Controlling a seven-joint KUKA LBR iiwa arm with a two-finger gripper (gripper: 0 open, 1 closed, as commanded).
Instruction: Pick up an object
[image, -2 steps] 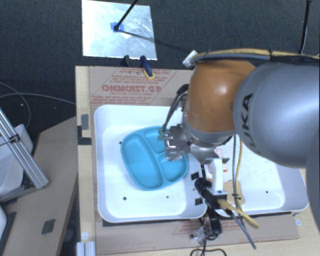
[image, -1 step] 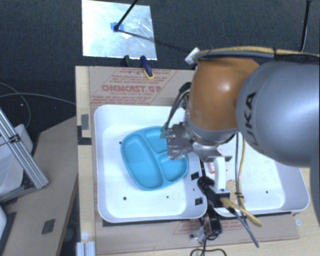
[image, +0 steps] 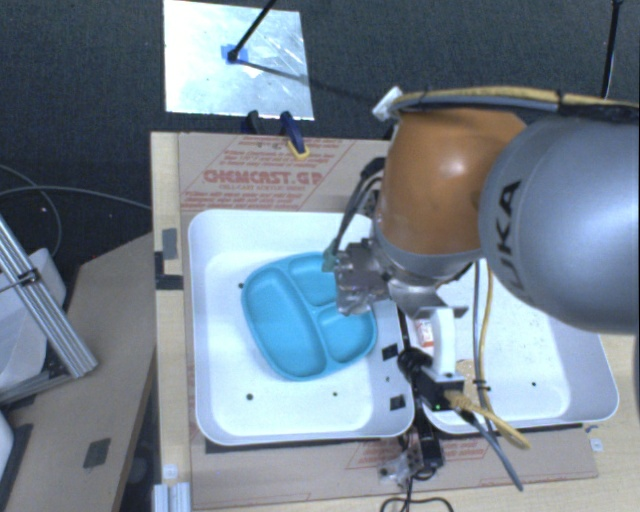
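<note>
Camera view: the gripper (image: 352, 285) hangs low over the left white plastic bin (image: 215, 300), at the right edge of a blue plastic divided tray (image: 295, 320) lying flat just to its left. I cannot tell its grasp state. Judged step: closing in; next, a firm hold on the tray's rim before lifting.

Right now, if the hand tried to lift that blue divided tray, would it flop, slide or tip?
The blue tray looks like moulded plastic with raised dividers, so it is probably stiff and light. It lies flat in the left bin, so it is unlikely to roll. Its glossy surface and the smooth bin floor suggest it may skid if nudged.
</note>
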